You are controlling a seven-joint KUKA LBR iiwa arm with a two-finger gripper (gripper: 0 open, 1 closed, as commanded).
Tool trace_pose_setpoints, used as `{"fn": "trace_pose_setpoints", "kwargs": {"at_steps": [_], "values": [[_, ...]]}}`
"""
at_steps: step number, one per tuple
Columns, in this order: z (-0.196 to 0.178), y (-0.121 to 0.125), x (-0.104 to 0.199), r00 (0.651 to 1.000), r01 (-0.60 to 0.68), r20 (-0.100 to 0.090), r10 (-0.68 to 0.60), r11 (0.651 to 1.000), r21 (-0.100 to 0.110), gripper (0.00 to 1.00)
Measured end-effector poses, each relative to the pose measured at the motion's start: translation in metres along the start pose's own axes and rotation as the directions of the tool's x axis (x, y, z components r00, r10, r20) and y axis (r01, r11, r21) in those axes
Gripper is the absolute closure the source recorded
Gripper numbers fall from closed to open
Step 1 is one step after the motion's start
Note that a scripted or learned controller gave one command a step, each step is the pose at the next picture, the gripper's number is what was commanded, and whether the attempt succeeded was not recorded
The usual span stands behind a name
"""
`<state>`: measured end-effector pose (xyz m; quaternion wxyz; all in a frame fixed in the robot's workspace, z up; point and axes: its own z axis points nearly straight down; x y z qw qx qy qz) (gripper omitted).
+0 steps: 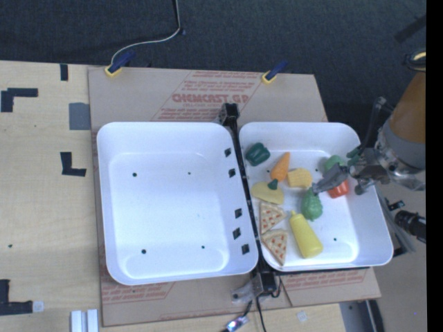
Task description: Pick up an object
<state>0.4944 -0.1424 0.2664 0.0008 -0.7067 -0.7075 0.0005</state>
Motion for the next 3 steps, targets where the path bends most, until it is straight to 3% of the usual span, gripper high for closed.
{"fn": "trace_pose_setpoints", "kwargs": {"at_steps": [1,2,3], "values": [[0.162,0.058,0.014,1.000,0.003,0.002,-0.003,1.000,-0.003,0.00],[0.184,0.111,0.039,1.000,0.004,0.000,-0.004,1.000,-0.003,0.00],[0.187,0.157,0.036,1.000,-0.008,-0.005,0.008,0.999,0.046,0.00]]}}
